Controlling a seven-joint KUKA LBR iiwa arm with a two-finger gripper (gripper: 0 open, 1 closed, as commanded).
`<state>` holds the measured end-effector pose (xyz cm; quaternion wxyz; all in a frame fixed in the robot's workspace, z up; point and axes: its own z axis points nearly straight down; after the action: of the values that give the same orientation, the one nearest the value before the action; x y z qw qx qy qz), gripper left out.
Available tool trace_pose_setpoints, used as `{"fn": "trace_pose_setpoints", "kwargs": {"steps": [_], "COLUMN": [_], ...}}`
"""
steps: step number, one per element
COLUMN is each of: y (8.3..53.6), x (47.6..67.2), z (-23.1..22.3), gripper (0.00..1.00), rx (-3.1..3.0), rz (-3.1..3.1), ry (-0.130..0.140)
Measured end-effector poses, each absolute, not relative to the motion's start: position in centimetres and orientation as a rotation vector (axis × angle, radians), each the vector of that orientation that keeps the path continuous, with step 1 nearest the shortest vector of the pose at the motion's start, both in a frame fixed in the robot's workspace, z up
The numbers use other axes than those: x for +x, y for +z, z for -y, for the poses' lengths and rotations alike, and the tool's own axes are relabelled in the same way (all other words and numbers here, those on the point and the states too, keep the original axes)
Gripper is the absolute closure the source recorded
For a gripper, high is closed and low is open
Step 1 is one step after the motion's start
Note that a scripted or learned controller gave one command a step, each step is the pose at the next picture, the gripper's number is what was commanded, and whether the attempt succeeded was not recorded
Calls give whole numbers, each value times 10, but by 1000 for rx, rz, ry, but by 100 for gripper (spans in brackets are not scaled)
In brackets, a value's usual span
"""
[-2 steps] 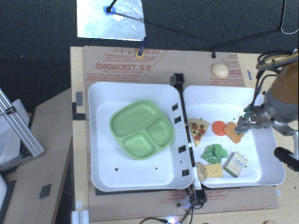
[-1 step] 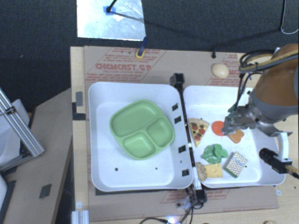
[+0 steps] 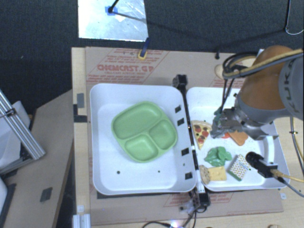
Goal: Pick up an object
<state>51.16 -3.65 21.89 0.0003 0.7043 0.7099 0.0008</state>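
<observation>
A dark carpet lies behind the bench, with a shiny foil sheet (image 3: 113, 12) at the far side. On the bench (image 3: 126, 63) sit two white plastic bins. The left bin (image 3: 102, 175) holds a smooth green divided plate (image 3: 144, 131).

The right bin (image 3: 273, 167) holds the toys: a flat pizza slice (image 3: 201, 132) at its left edge, a crinkled green leaf (image 3: 218, 155), a cheese wedge (image 3: 213, 173) at the near left, a speckled block (image 3: 240, 167) and an orange piece (image 3: 239, 137). The gripper (image 3: 219, 127) hangs just right of the pizza; I cannot tell how its jaws stand.

The toys crowd together, so a descent could land between them, pinch two at once, or slide off the thin, flat pizza.
</observation>
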Motion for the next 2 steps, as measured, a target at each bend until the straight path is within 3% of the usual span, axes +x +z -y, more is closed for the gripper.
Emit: {"fn": "trace_pose_setpoints", "kwargs": {"steps": [1,2], "y": [214,217], "x": [515,510], "z": [-14,-29], "gripper": [100,100], "rx": [2212,2214], "rz": [-2230,-2230], "ry": [3,2]}}
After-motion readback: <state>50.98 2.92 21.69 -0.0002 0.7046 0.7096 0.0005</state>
